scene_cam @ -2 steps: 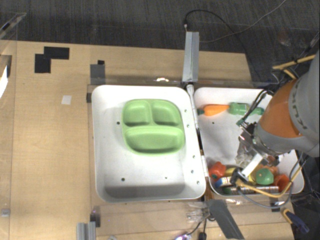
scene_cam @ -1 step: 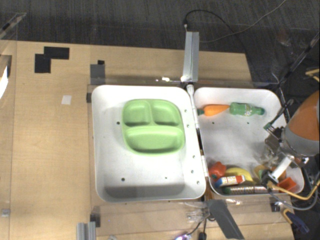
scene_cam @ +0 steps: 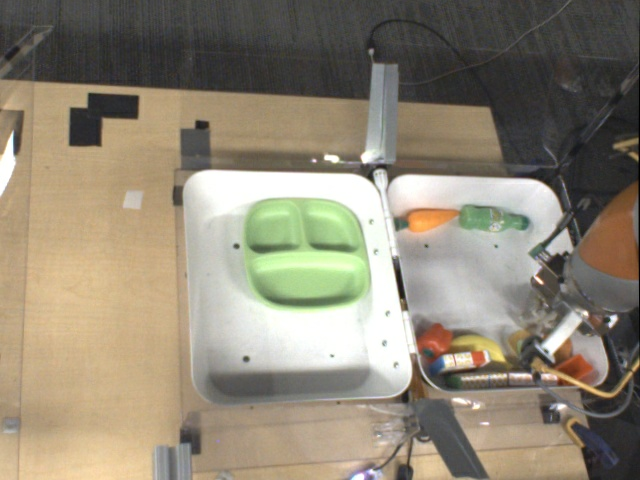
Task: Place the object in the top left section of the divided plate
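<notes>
You see the green divided plate [scene_cam: 305, 251] in the left bin [scene_cam: 215, 298], well left of the gripper [scene_cam: 550, 340], which hangs low over the toy pile [scene_cam: 480, 353] at the right bin's [scene_cam: 480, 278] near edge, its grasp unreadable, no object chosen, the carrot [scene_cam: 432, 221] lying crosswise beyond.

Two bins are set side by side on the surface [scene_cam: 90, 298]. In the left bin [scene_cam: 215, 368] a divided plate [scene_cam: 305, 250] is placed toward the far half. In the right bin [scene_cam: 470, 288], a carrot [scene_cam: 432, 221] and a bottle [scene_cam: 490, 219] are laid in a row along the far wall, the carrot to the left. A cluster of small items [scene_cam: 470, 356] is gathered against the near wall. The arm [scene_cam: 610, 253] is positioned over the right bin's right edge, with the gripper [scene_cam: 552, 340] lowered at the near right corner, just beside the cluster.
</notes>
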{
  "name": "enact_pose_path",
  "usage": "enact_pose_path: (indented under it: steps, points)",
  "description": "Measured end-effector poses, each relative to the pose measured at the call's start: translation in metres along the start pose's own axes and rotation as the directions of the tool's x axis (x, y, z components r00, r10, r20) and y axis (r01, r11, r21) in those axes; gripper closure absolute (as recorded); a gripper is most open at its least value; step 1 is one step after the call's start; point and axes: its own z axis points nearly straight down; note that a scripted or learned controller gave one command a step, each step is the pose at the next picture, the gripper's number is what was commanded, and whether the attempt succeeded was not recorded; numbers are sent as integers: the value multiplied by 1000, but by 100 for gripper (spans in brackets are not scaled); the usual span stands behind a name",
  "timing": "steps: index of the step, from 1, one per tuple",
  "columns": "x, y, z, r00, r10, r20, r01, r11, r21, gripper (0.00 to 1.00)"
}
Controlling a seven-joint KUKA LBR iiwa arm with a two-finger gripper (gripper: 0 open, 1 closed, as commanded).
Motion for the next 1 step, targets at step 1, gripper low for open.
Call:
enact_pose_path:
  steps: [1]
  points:
    - [-5, 5, 0, 991, -137, 1, 137, 991, 3, 100]
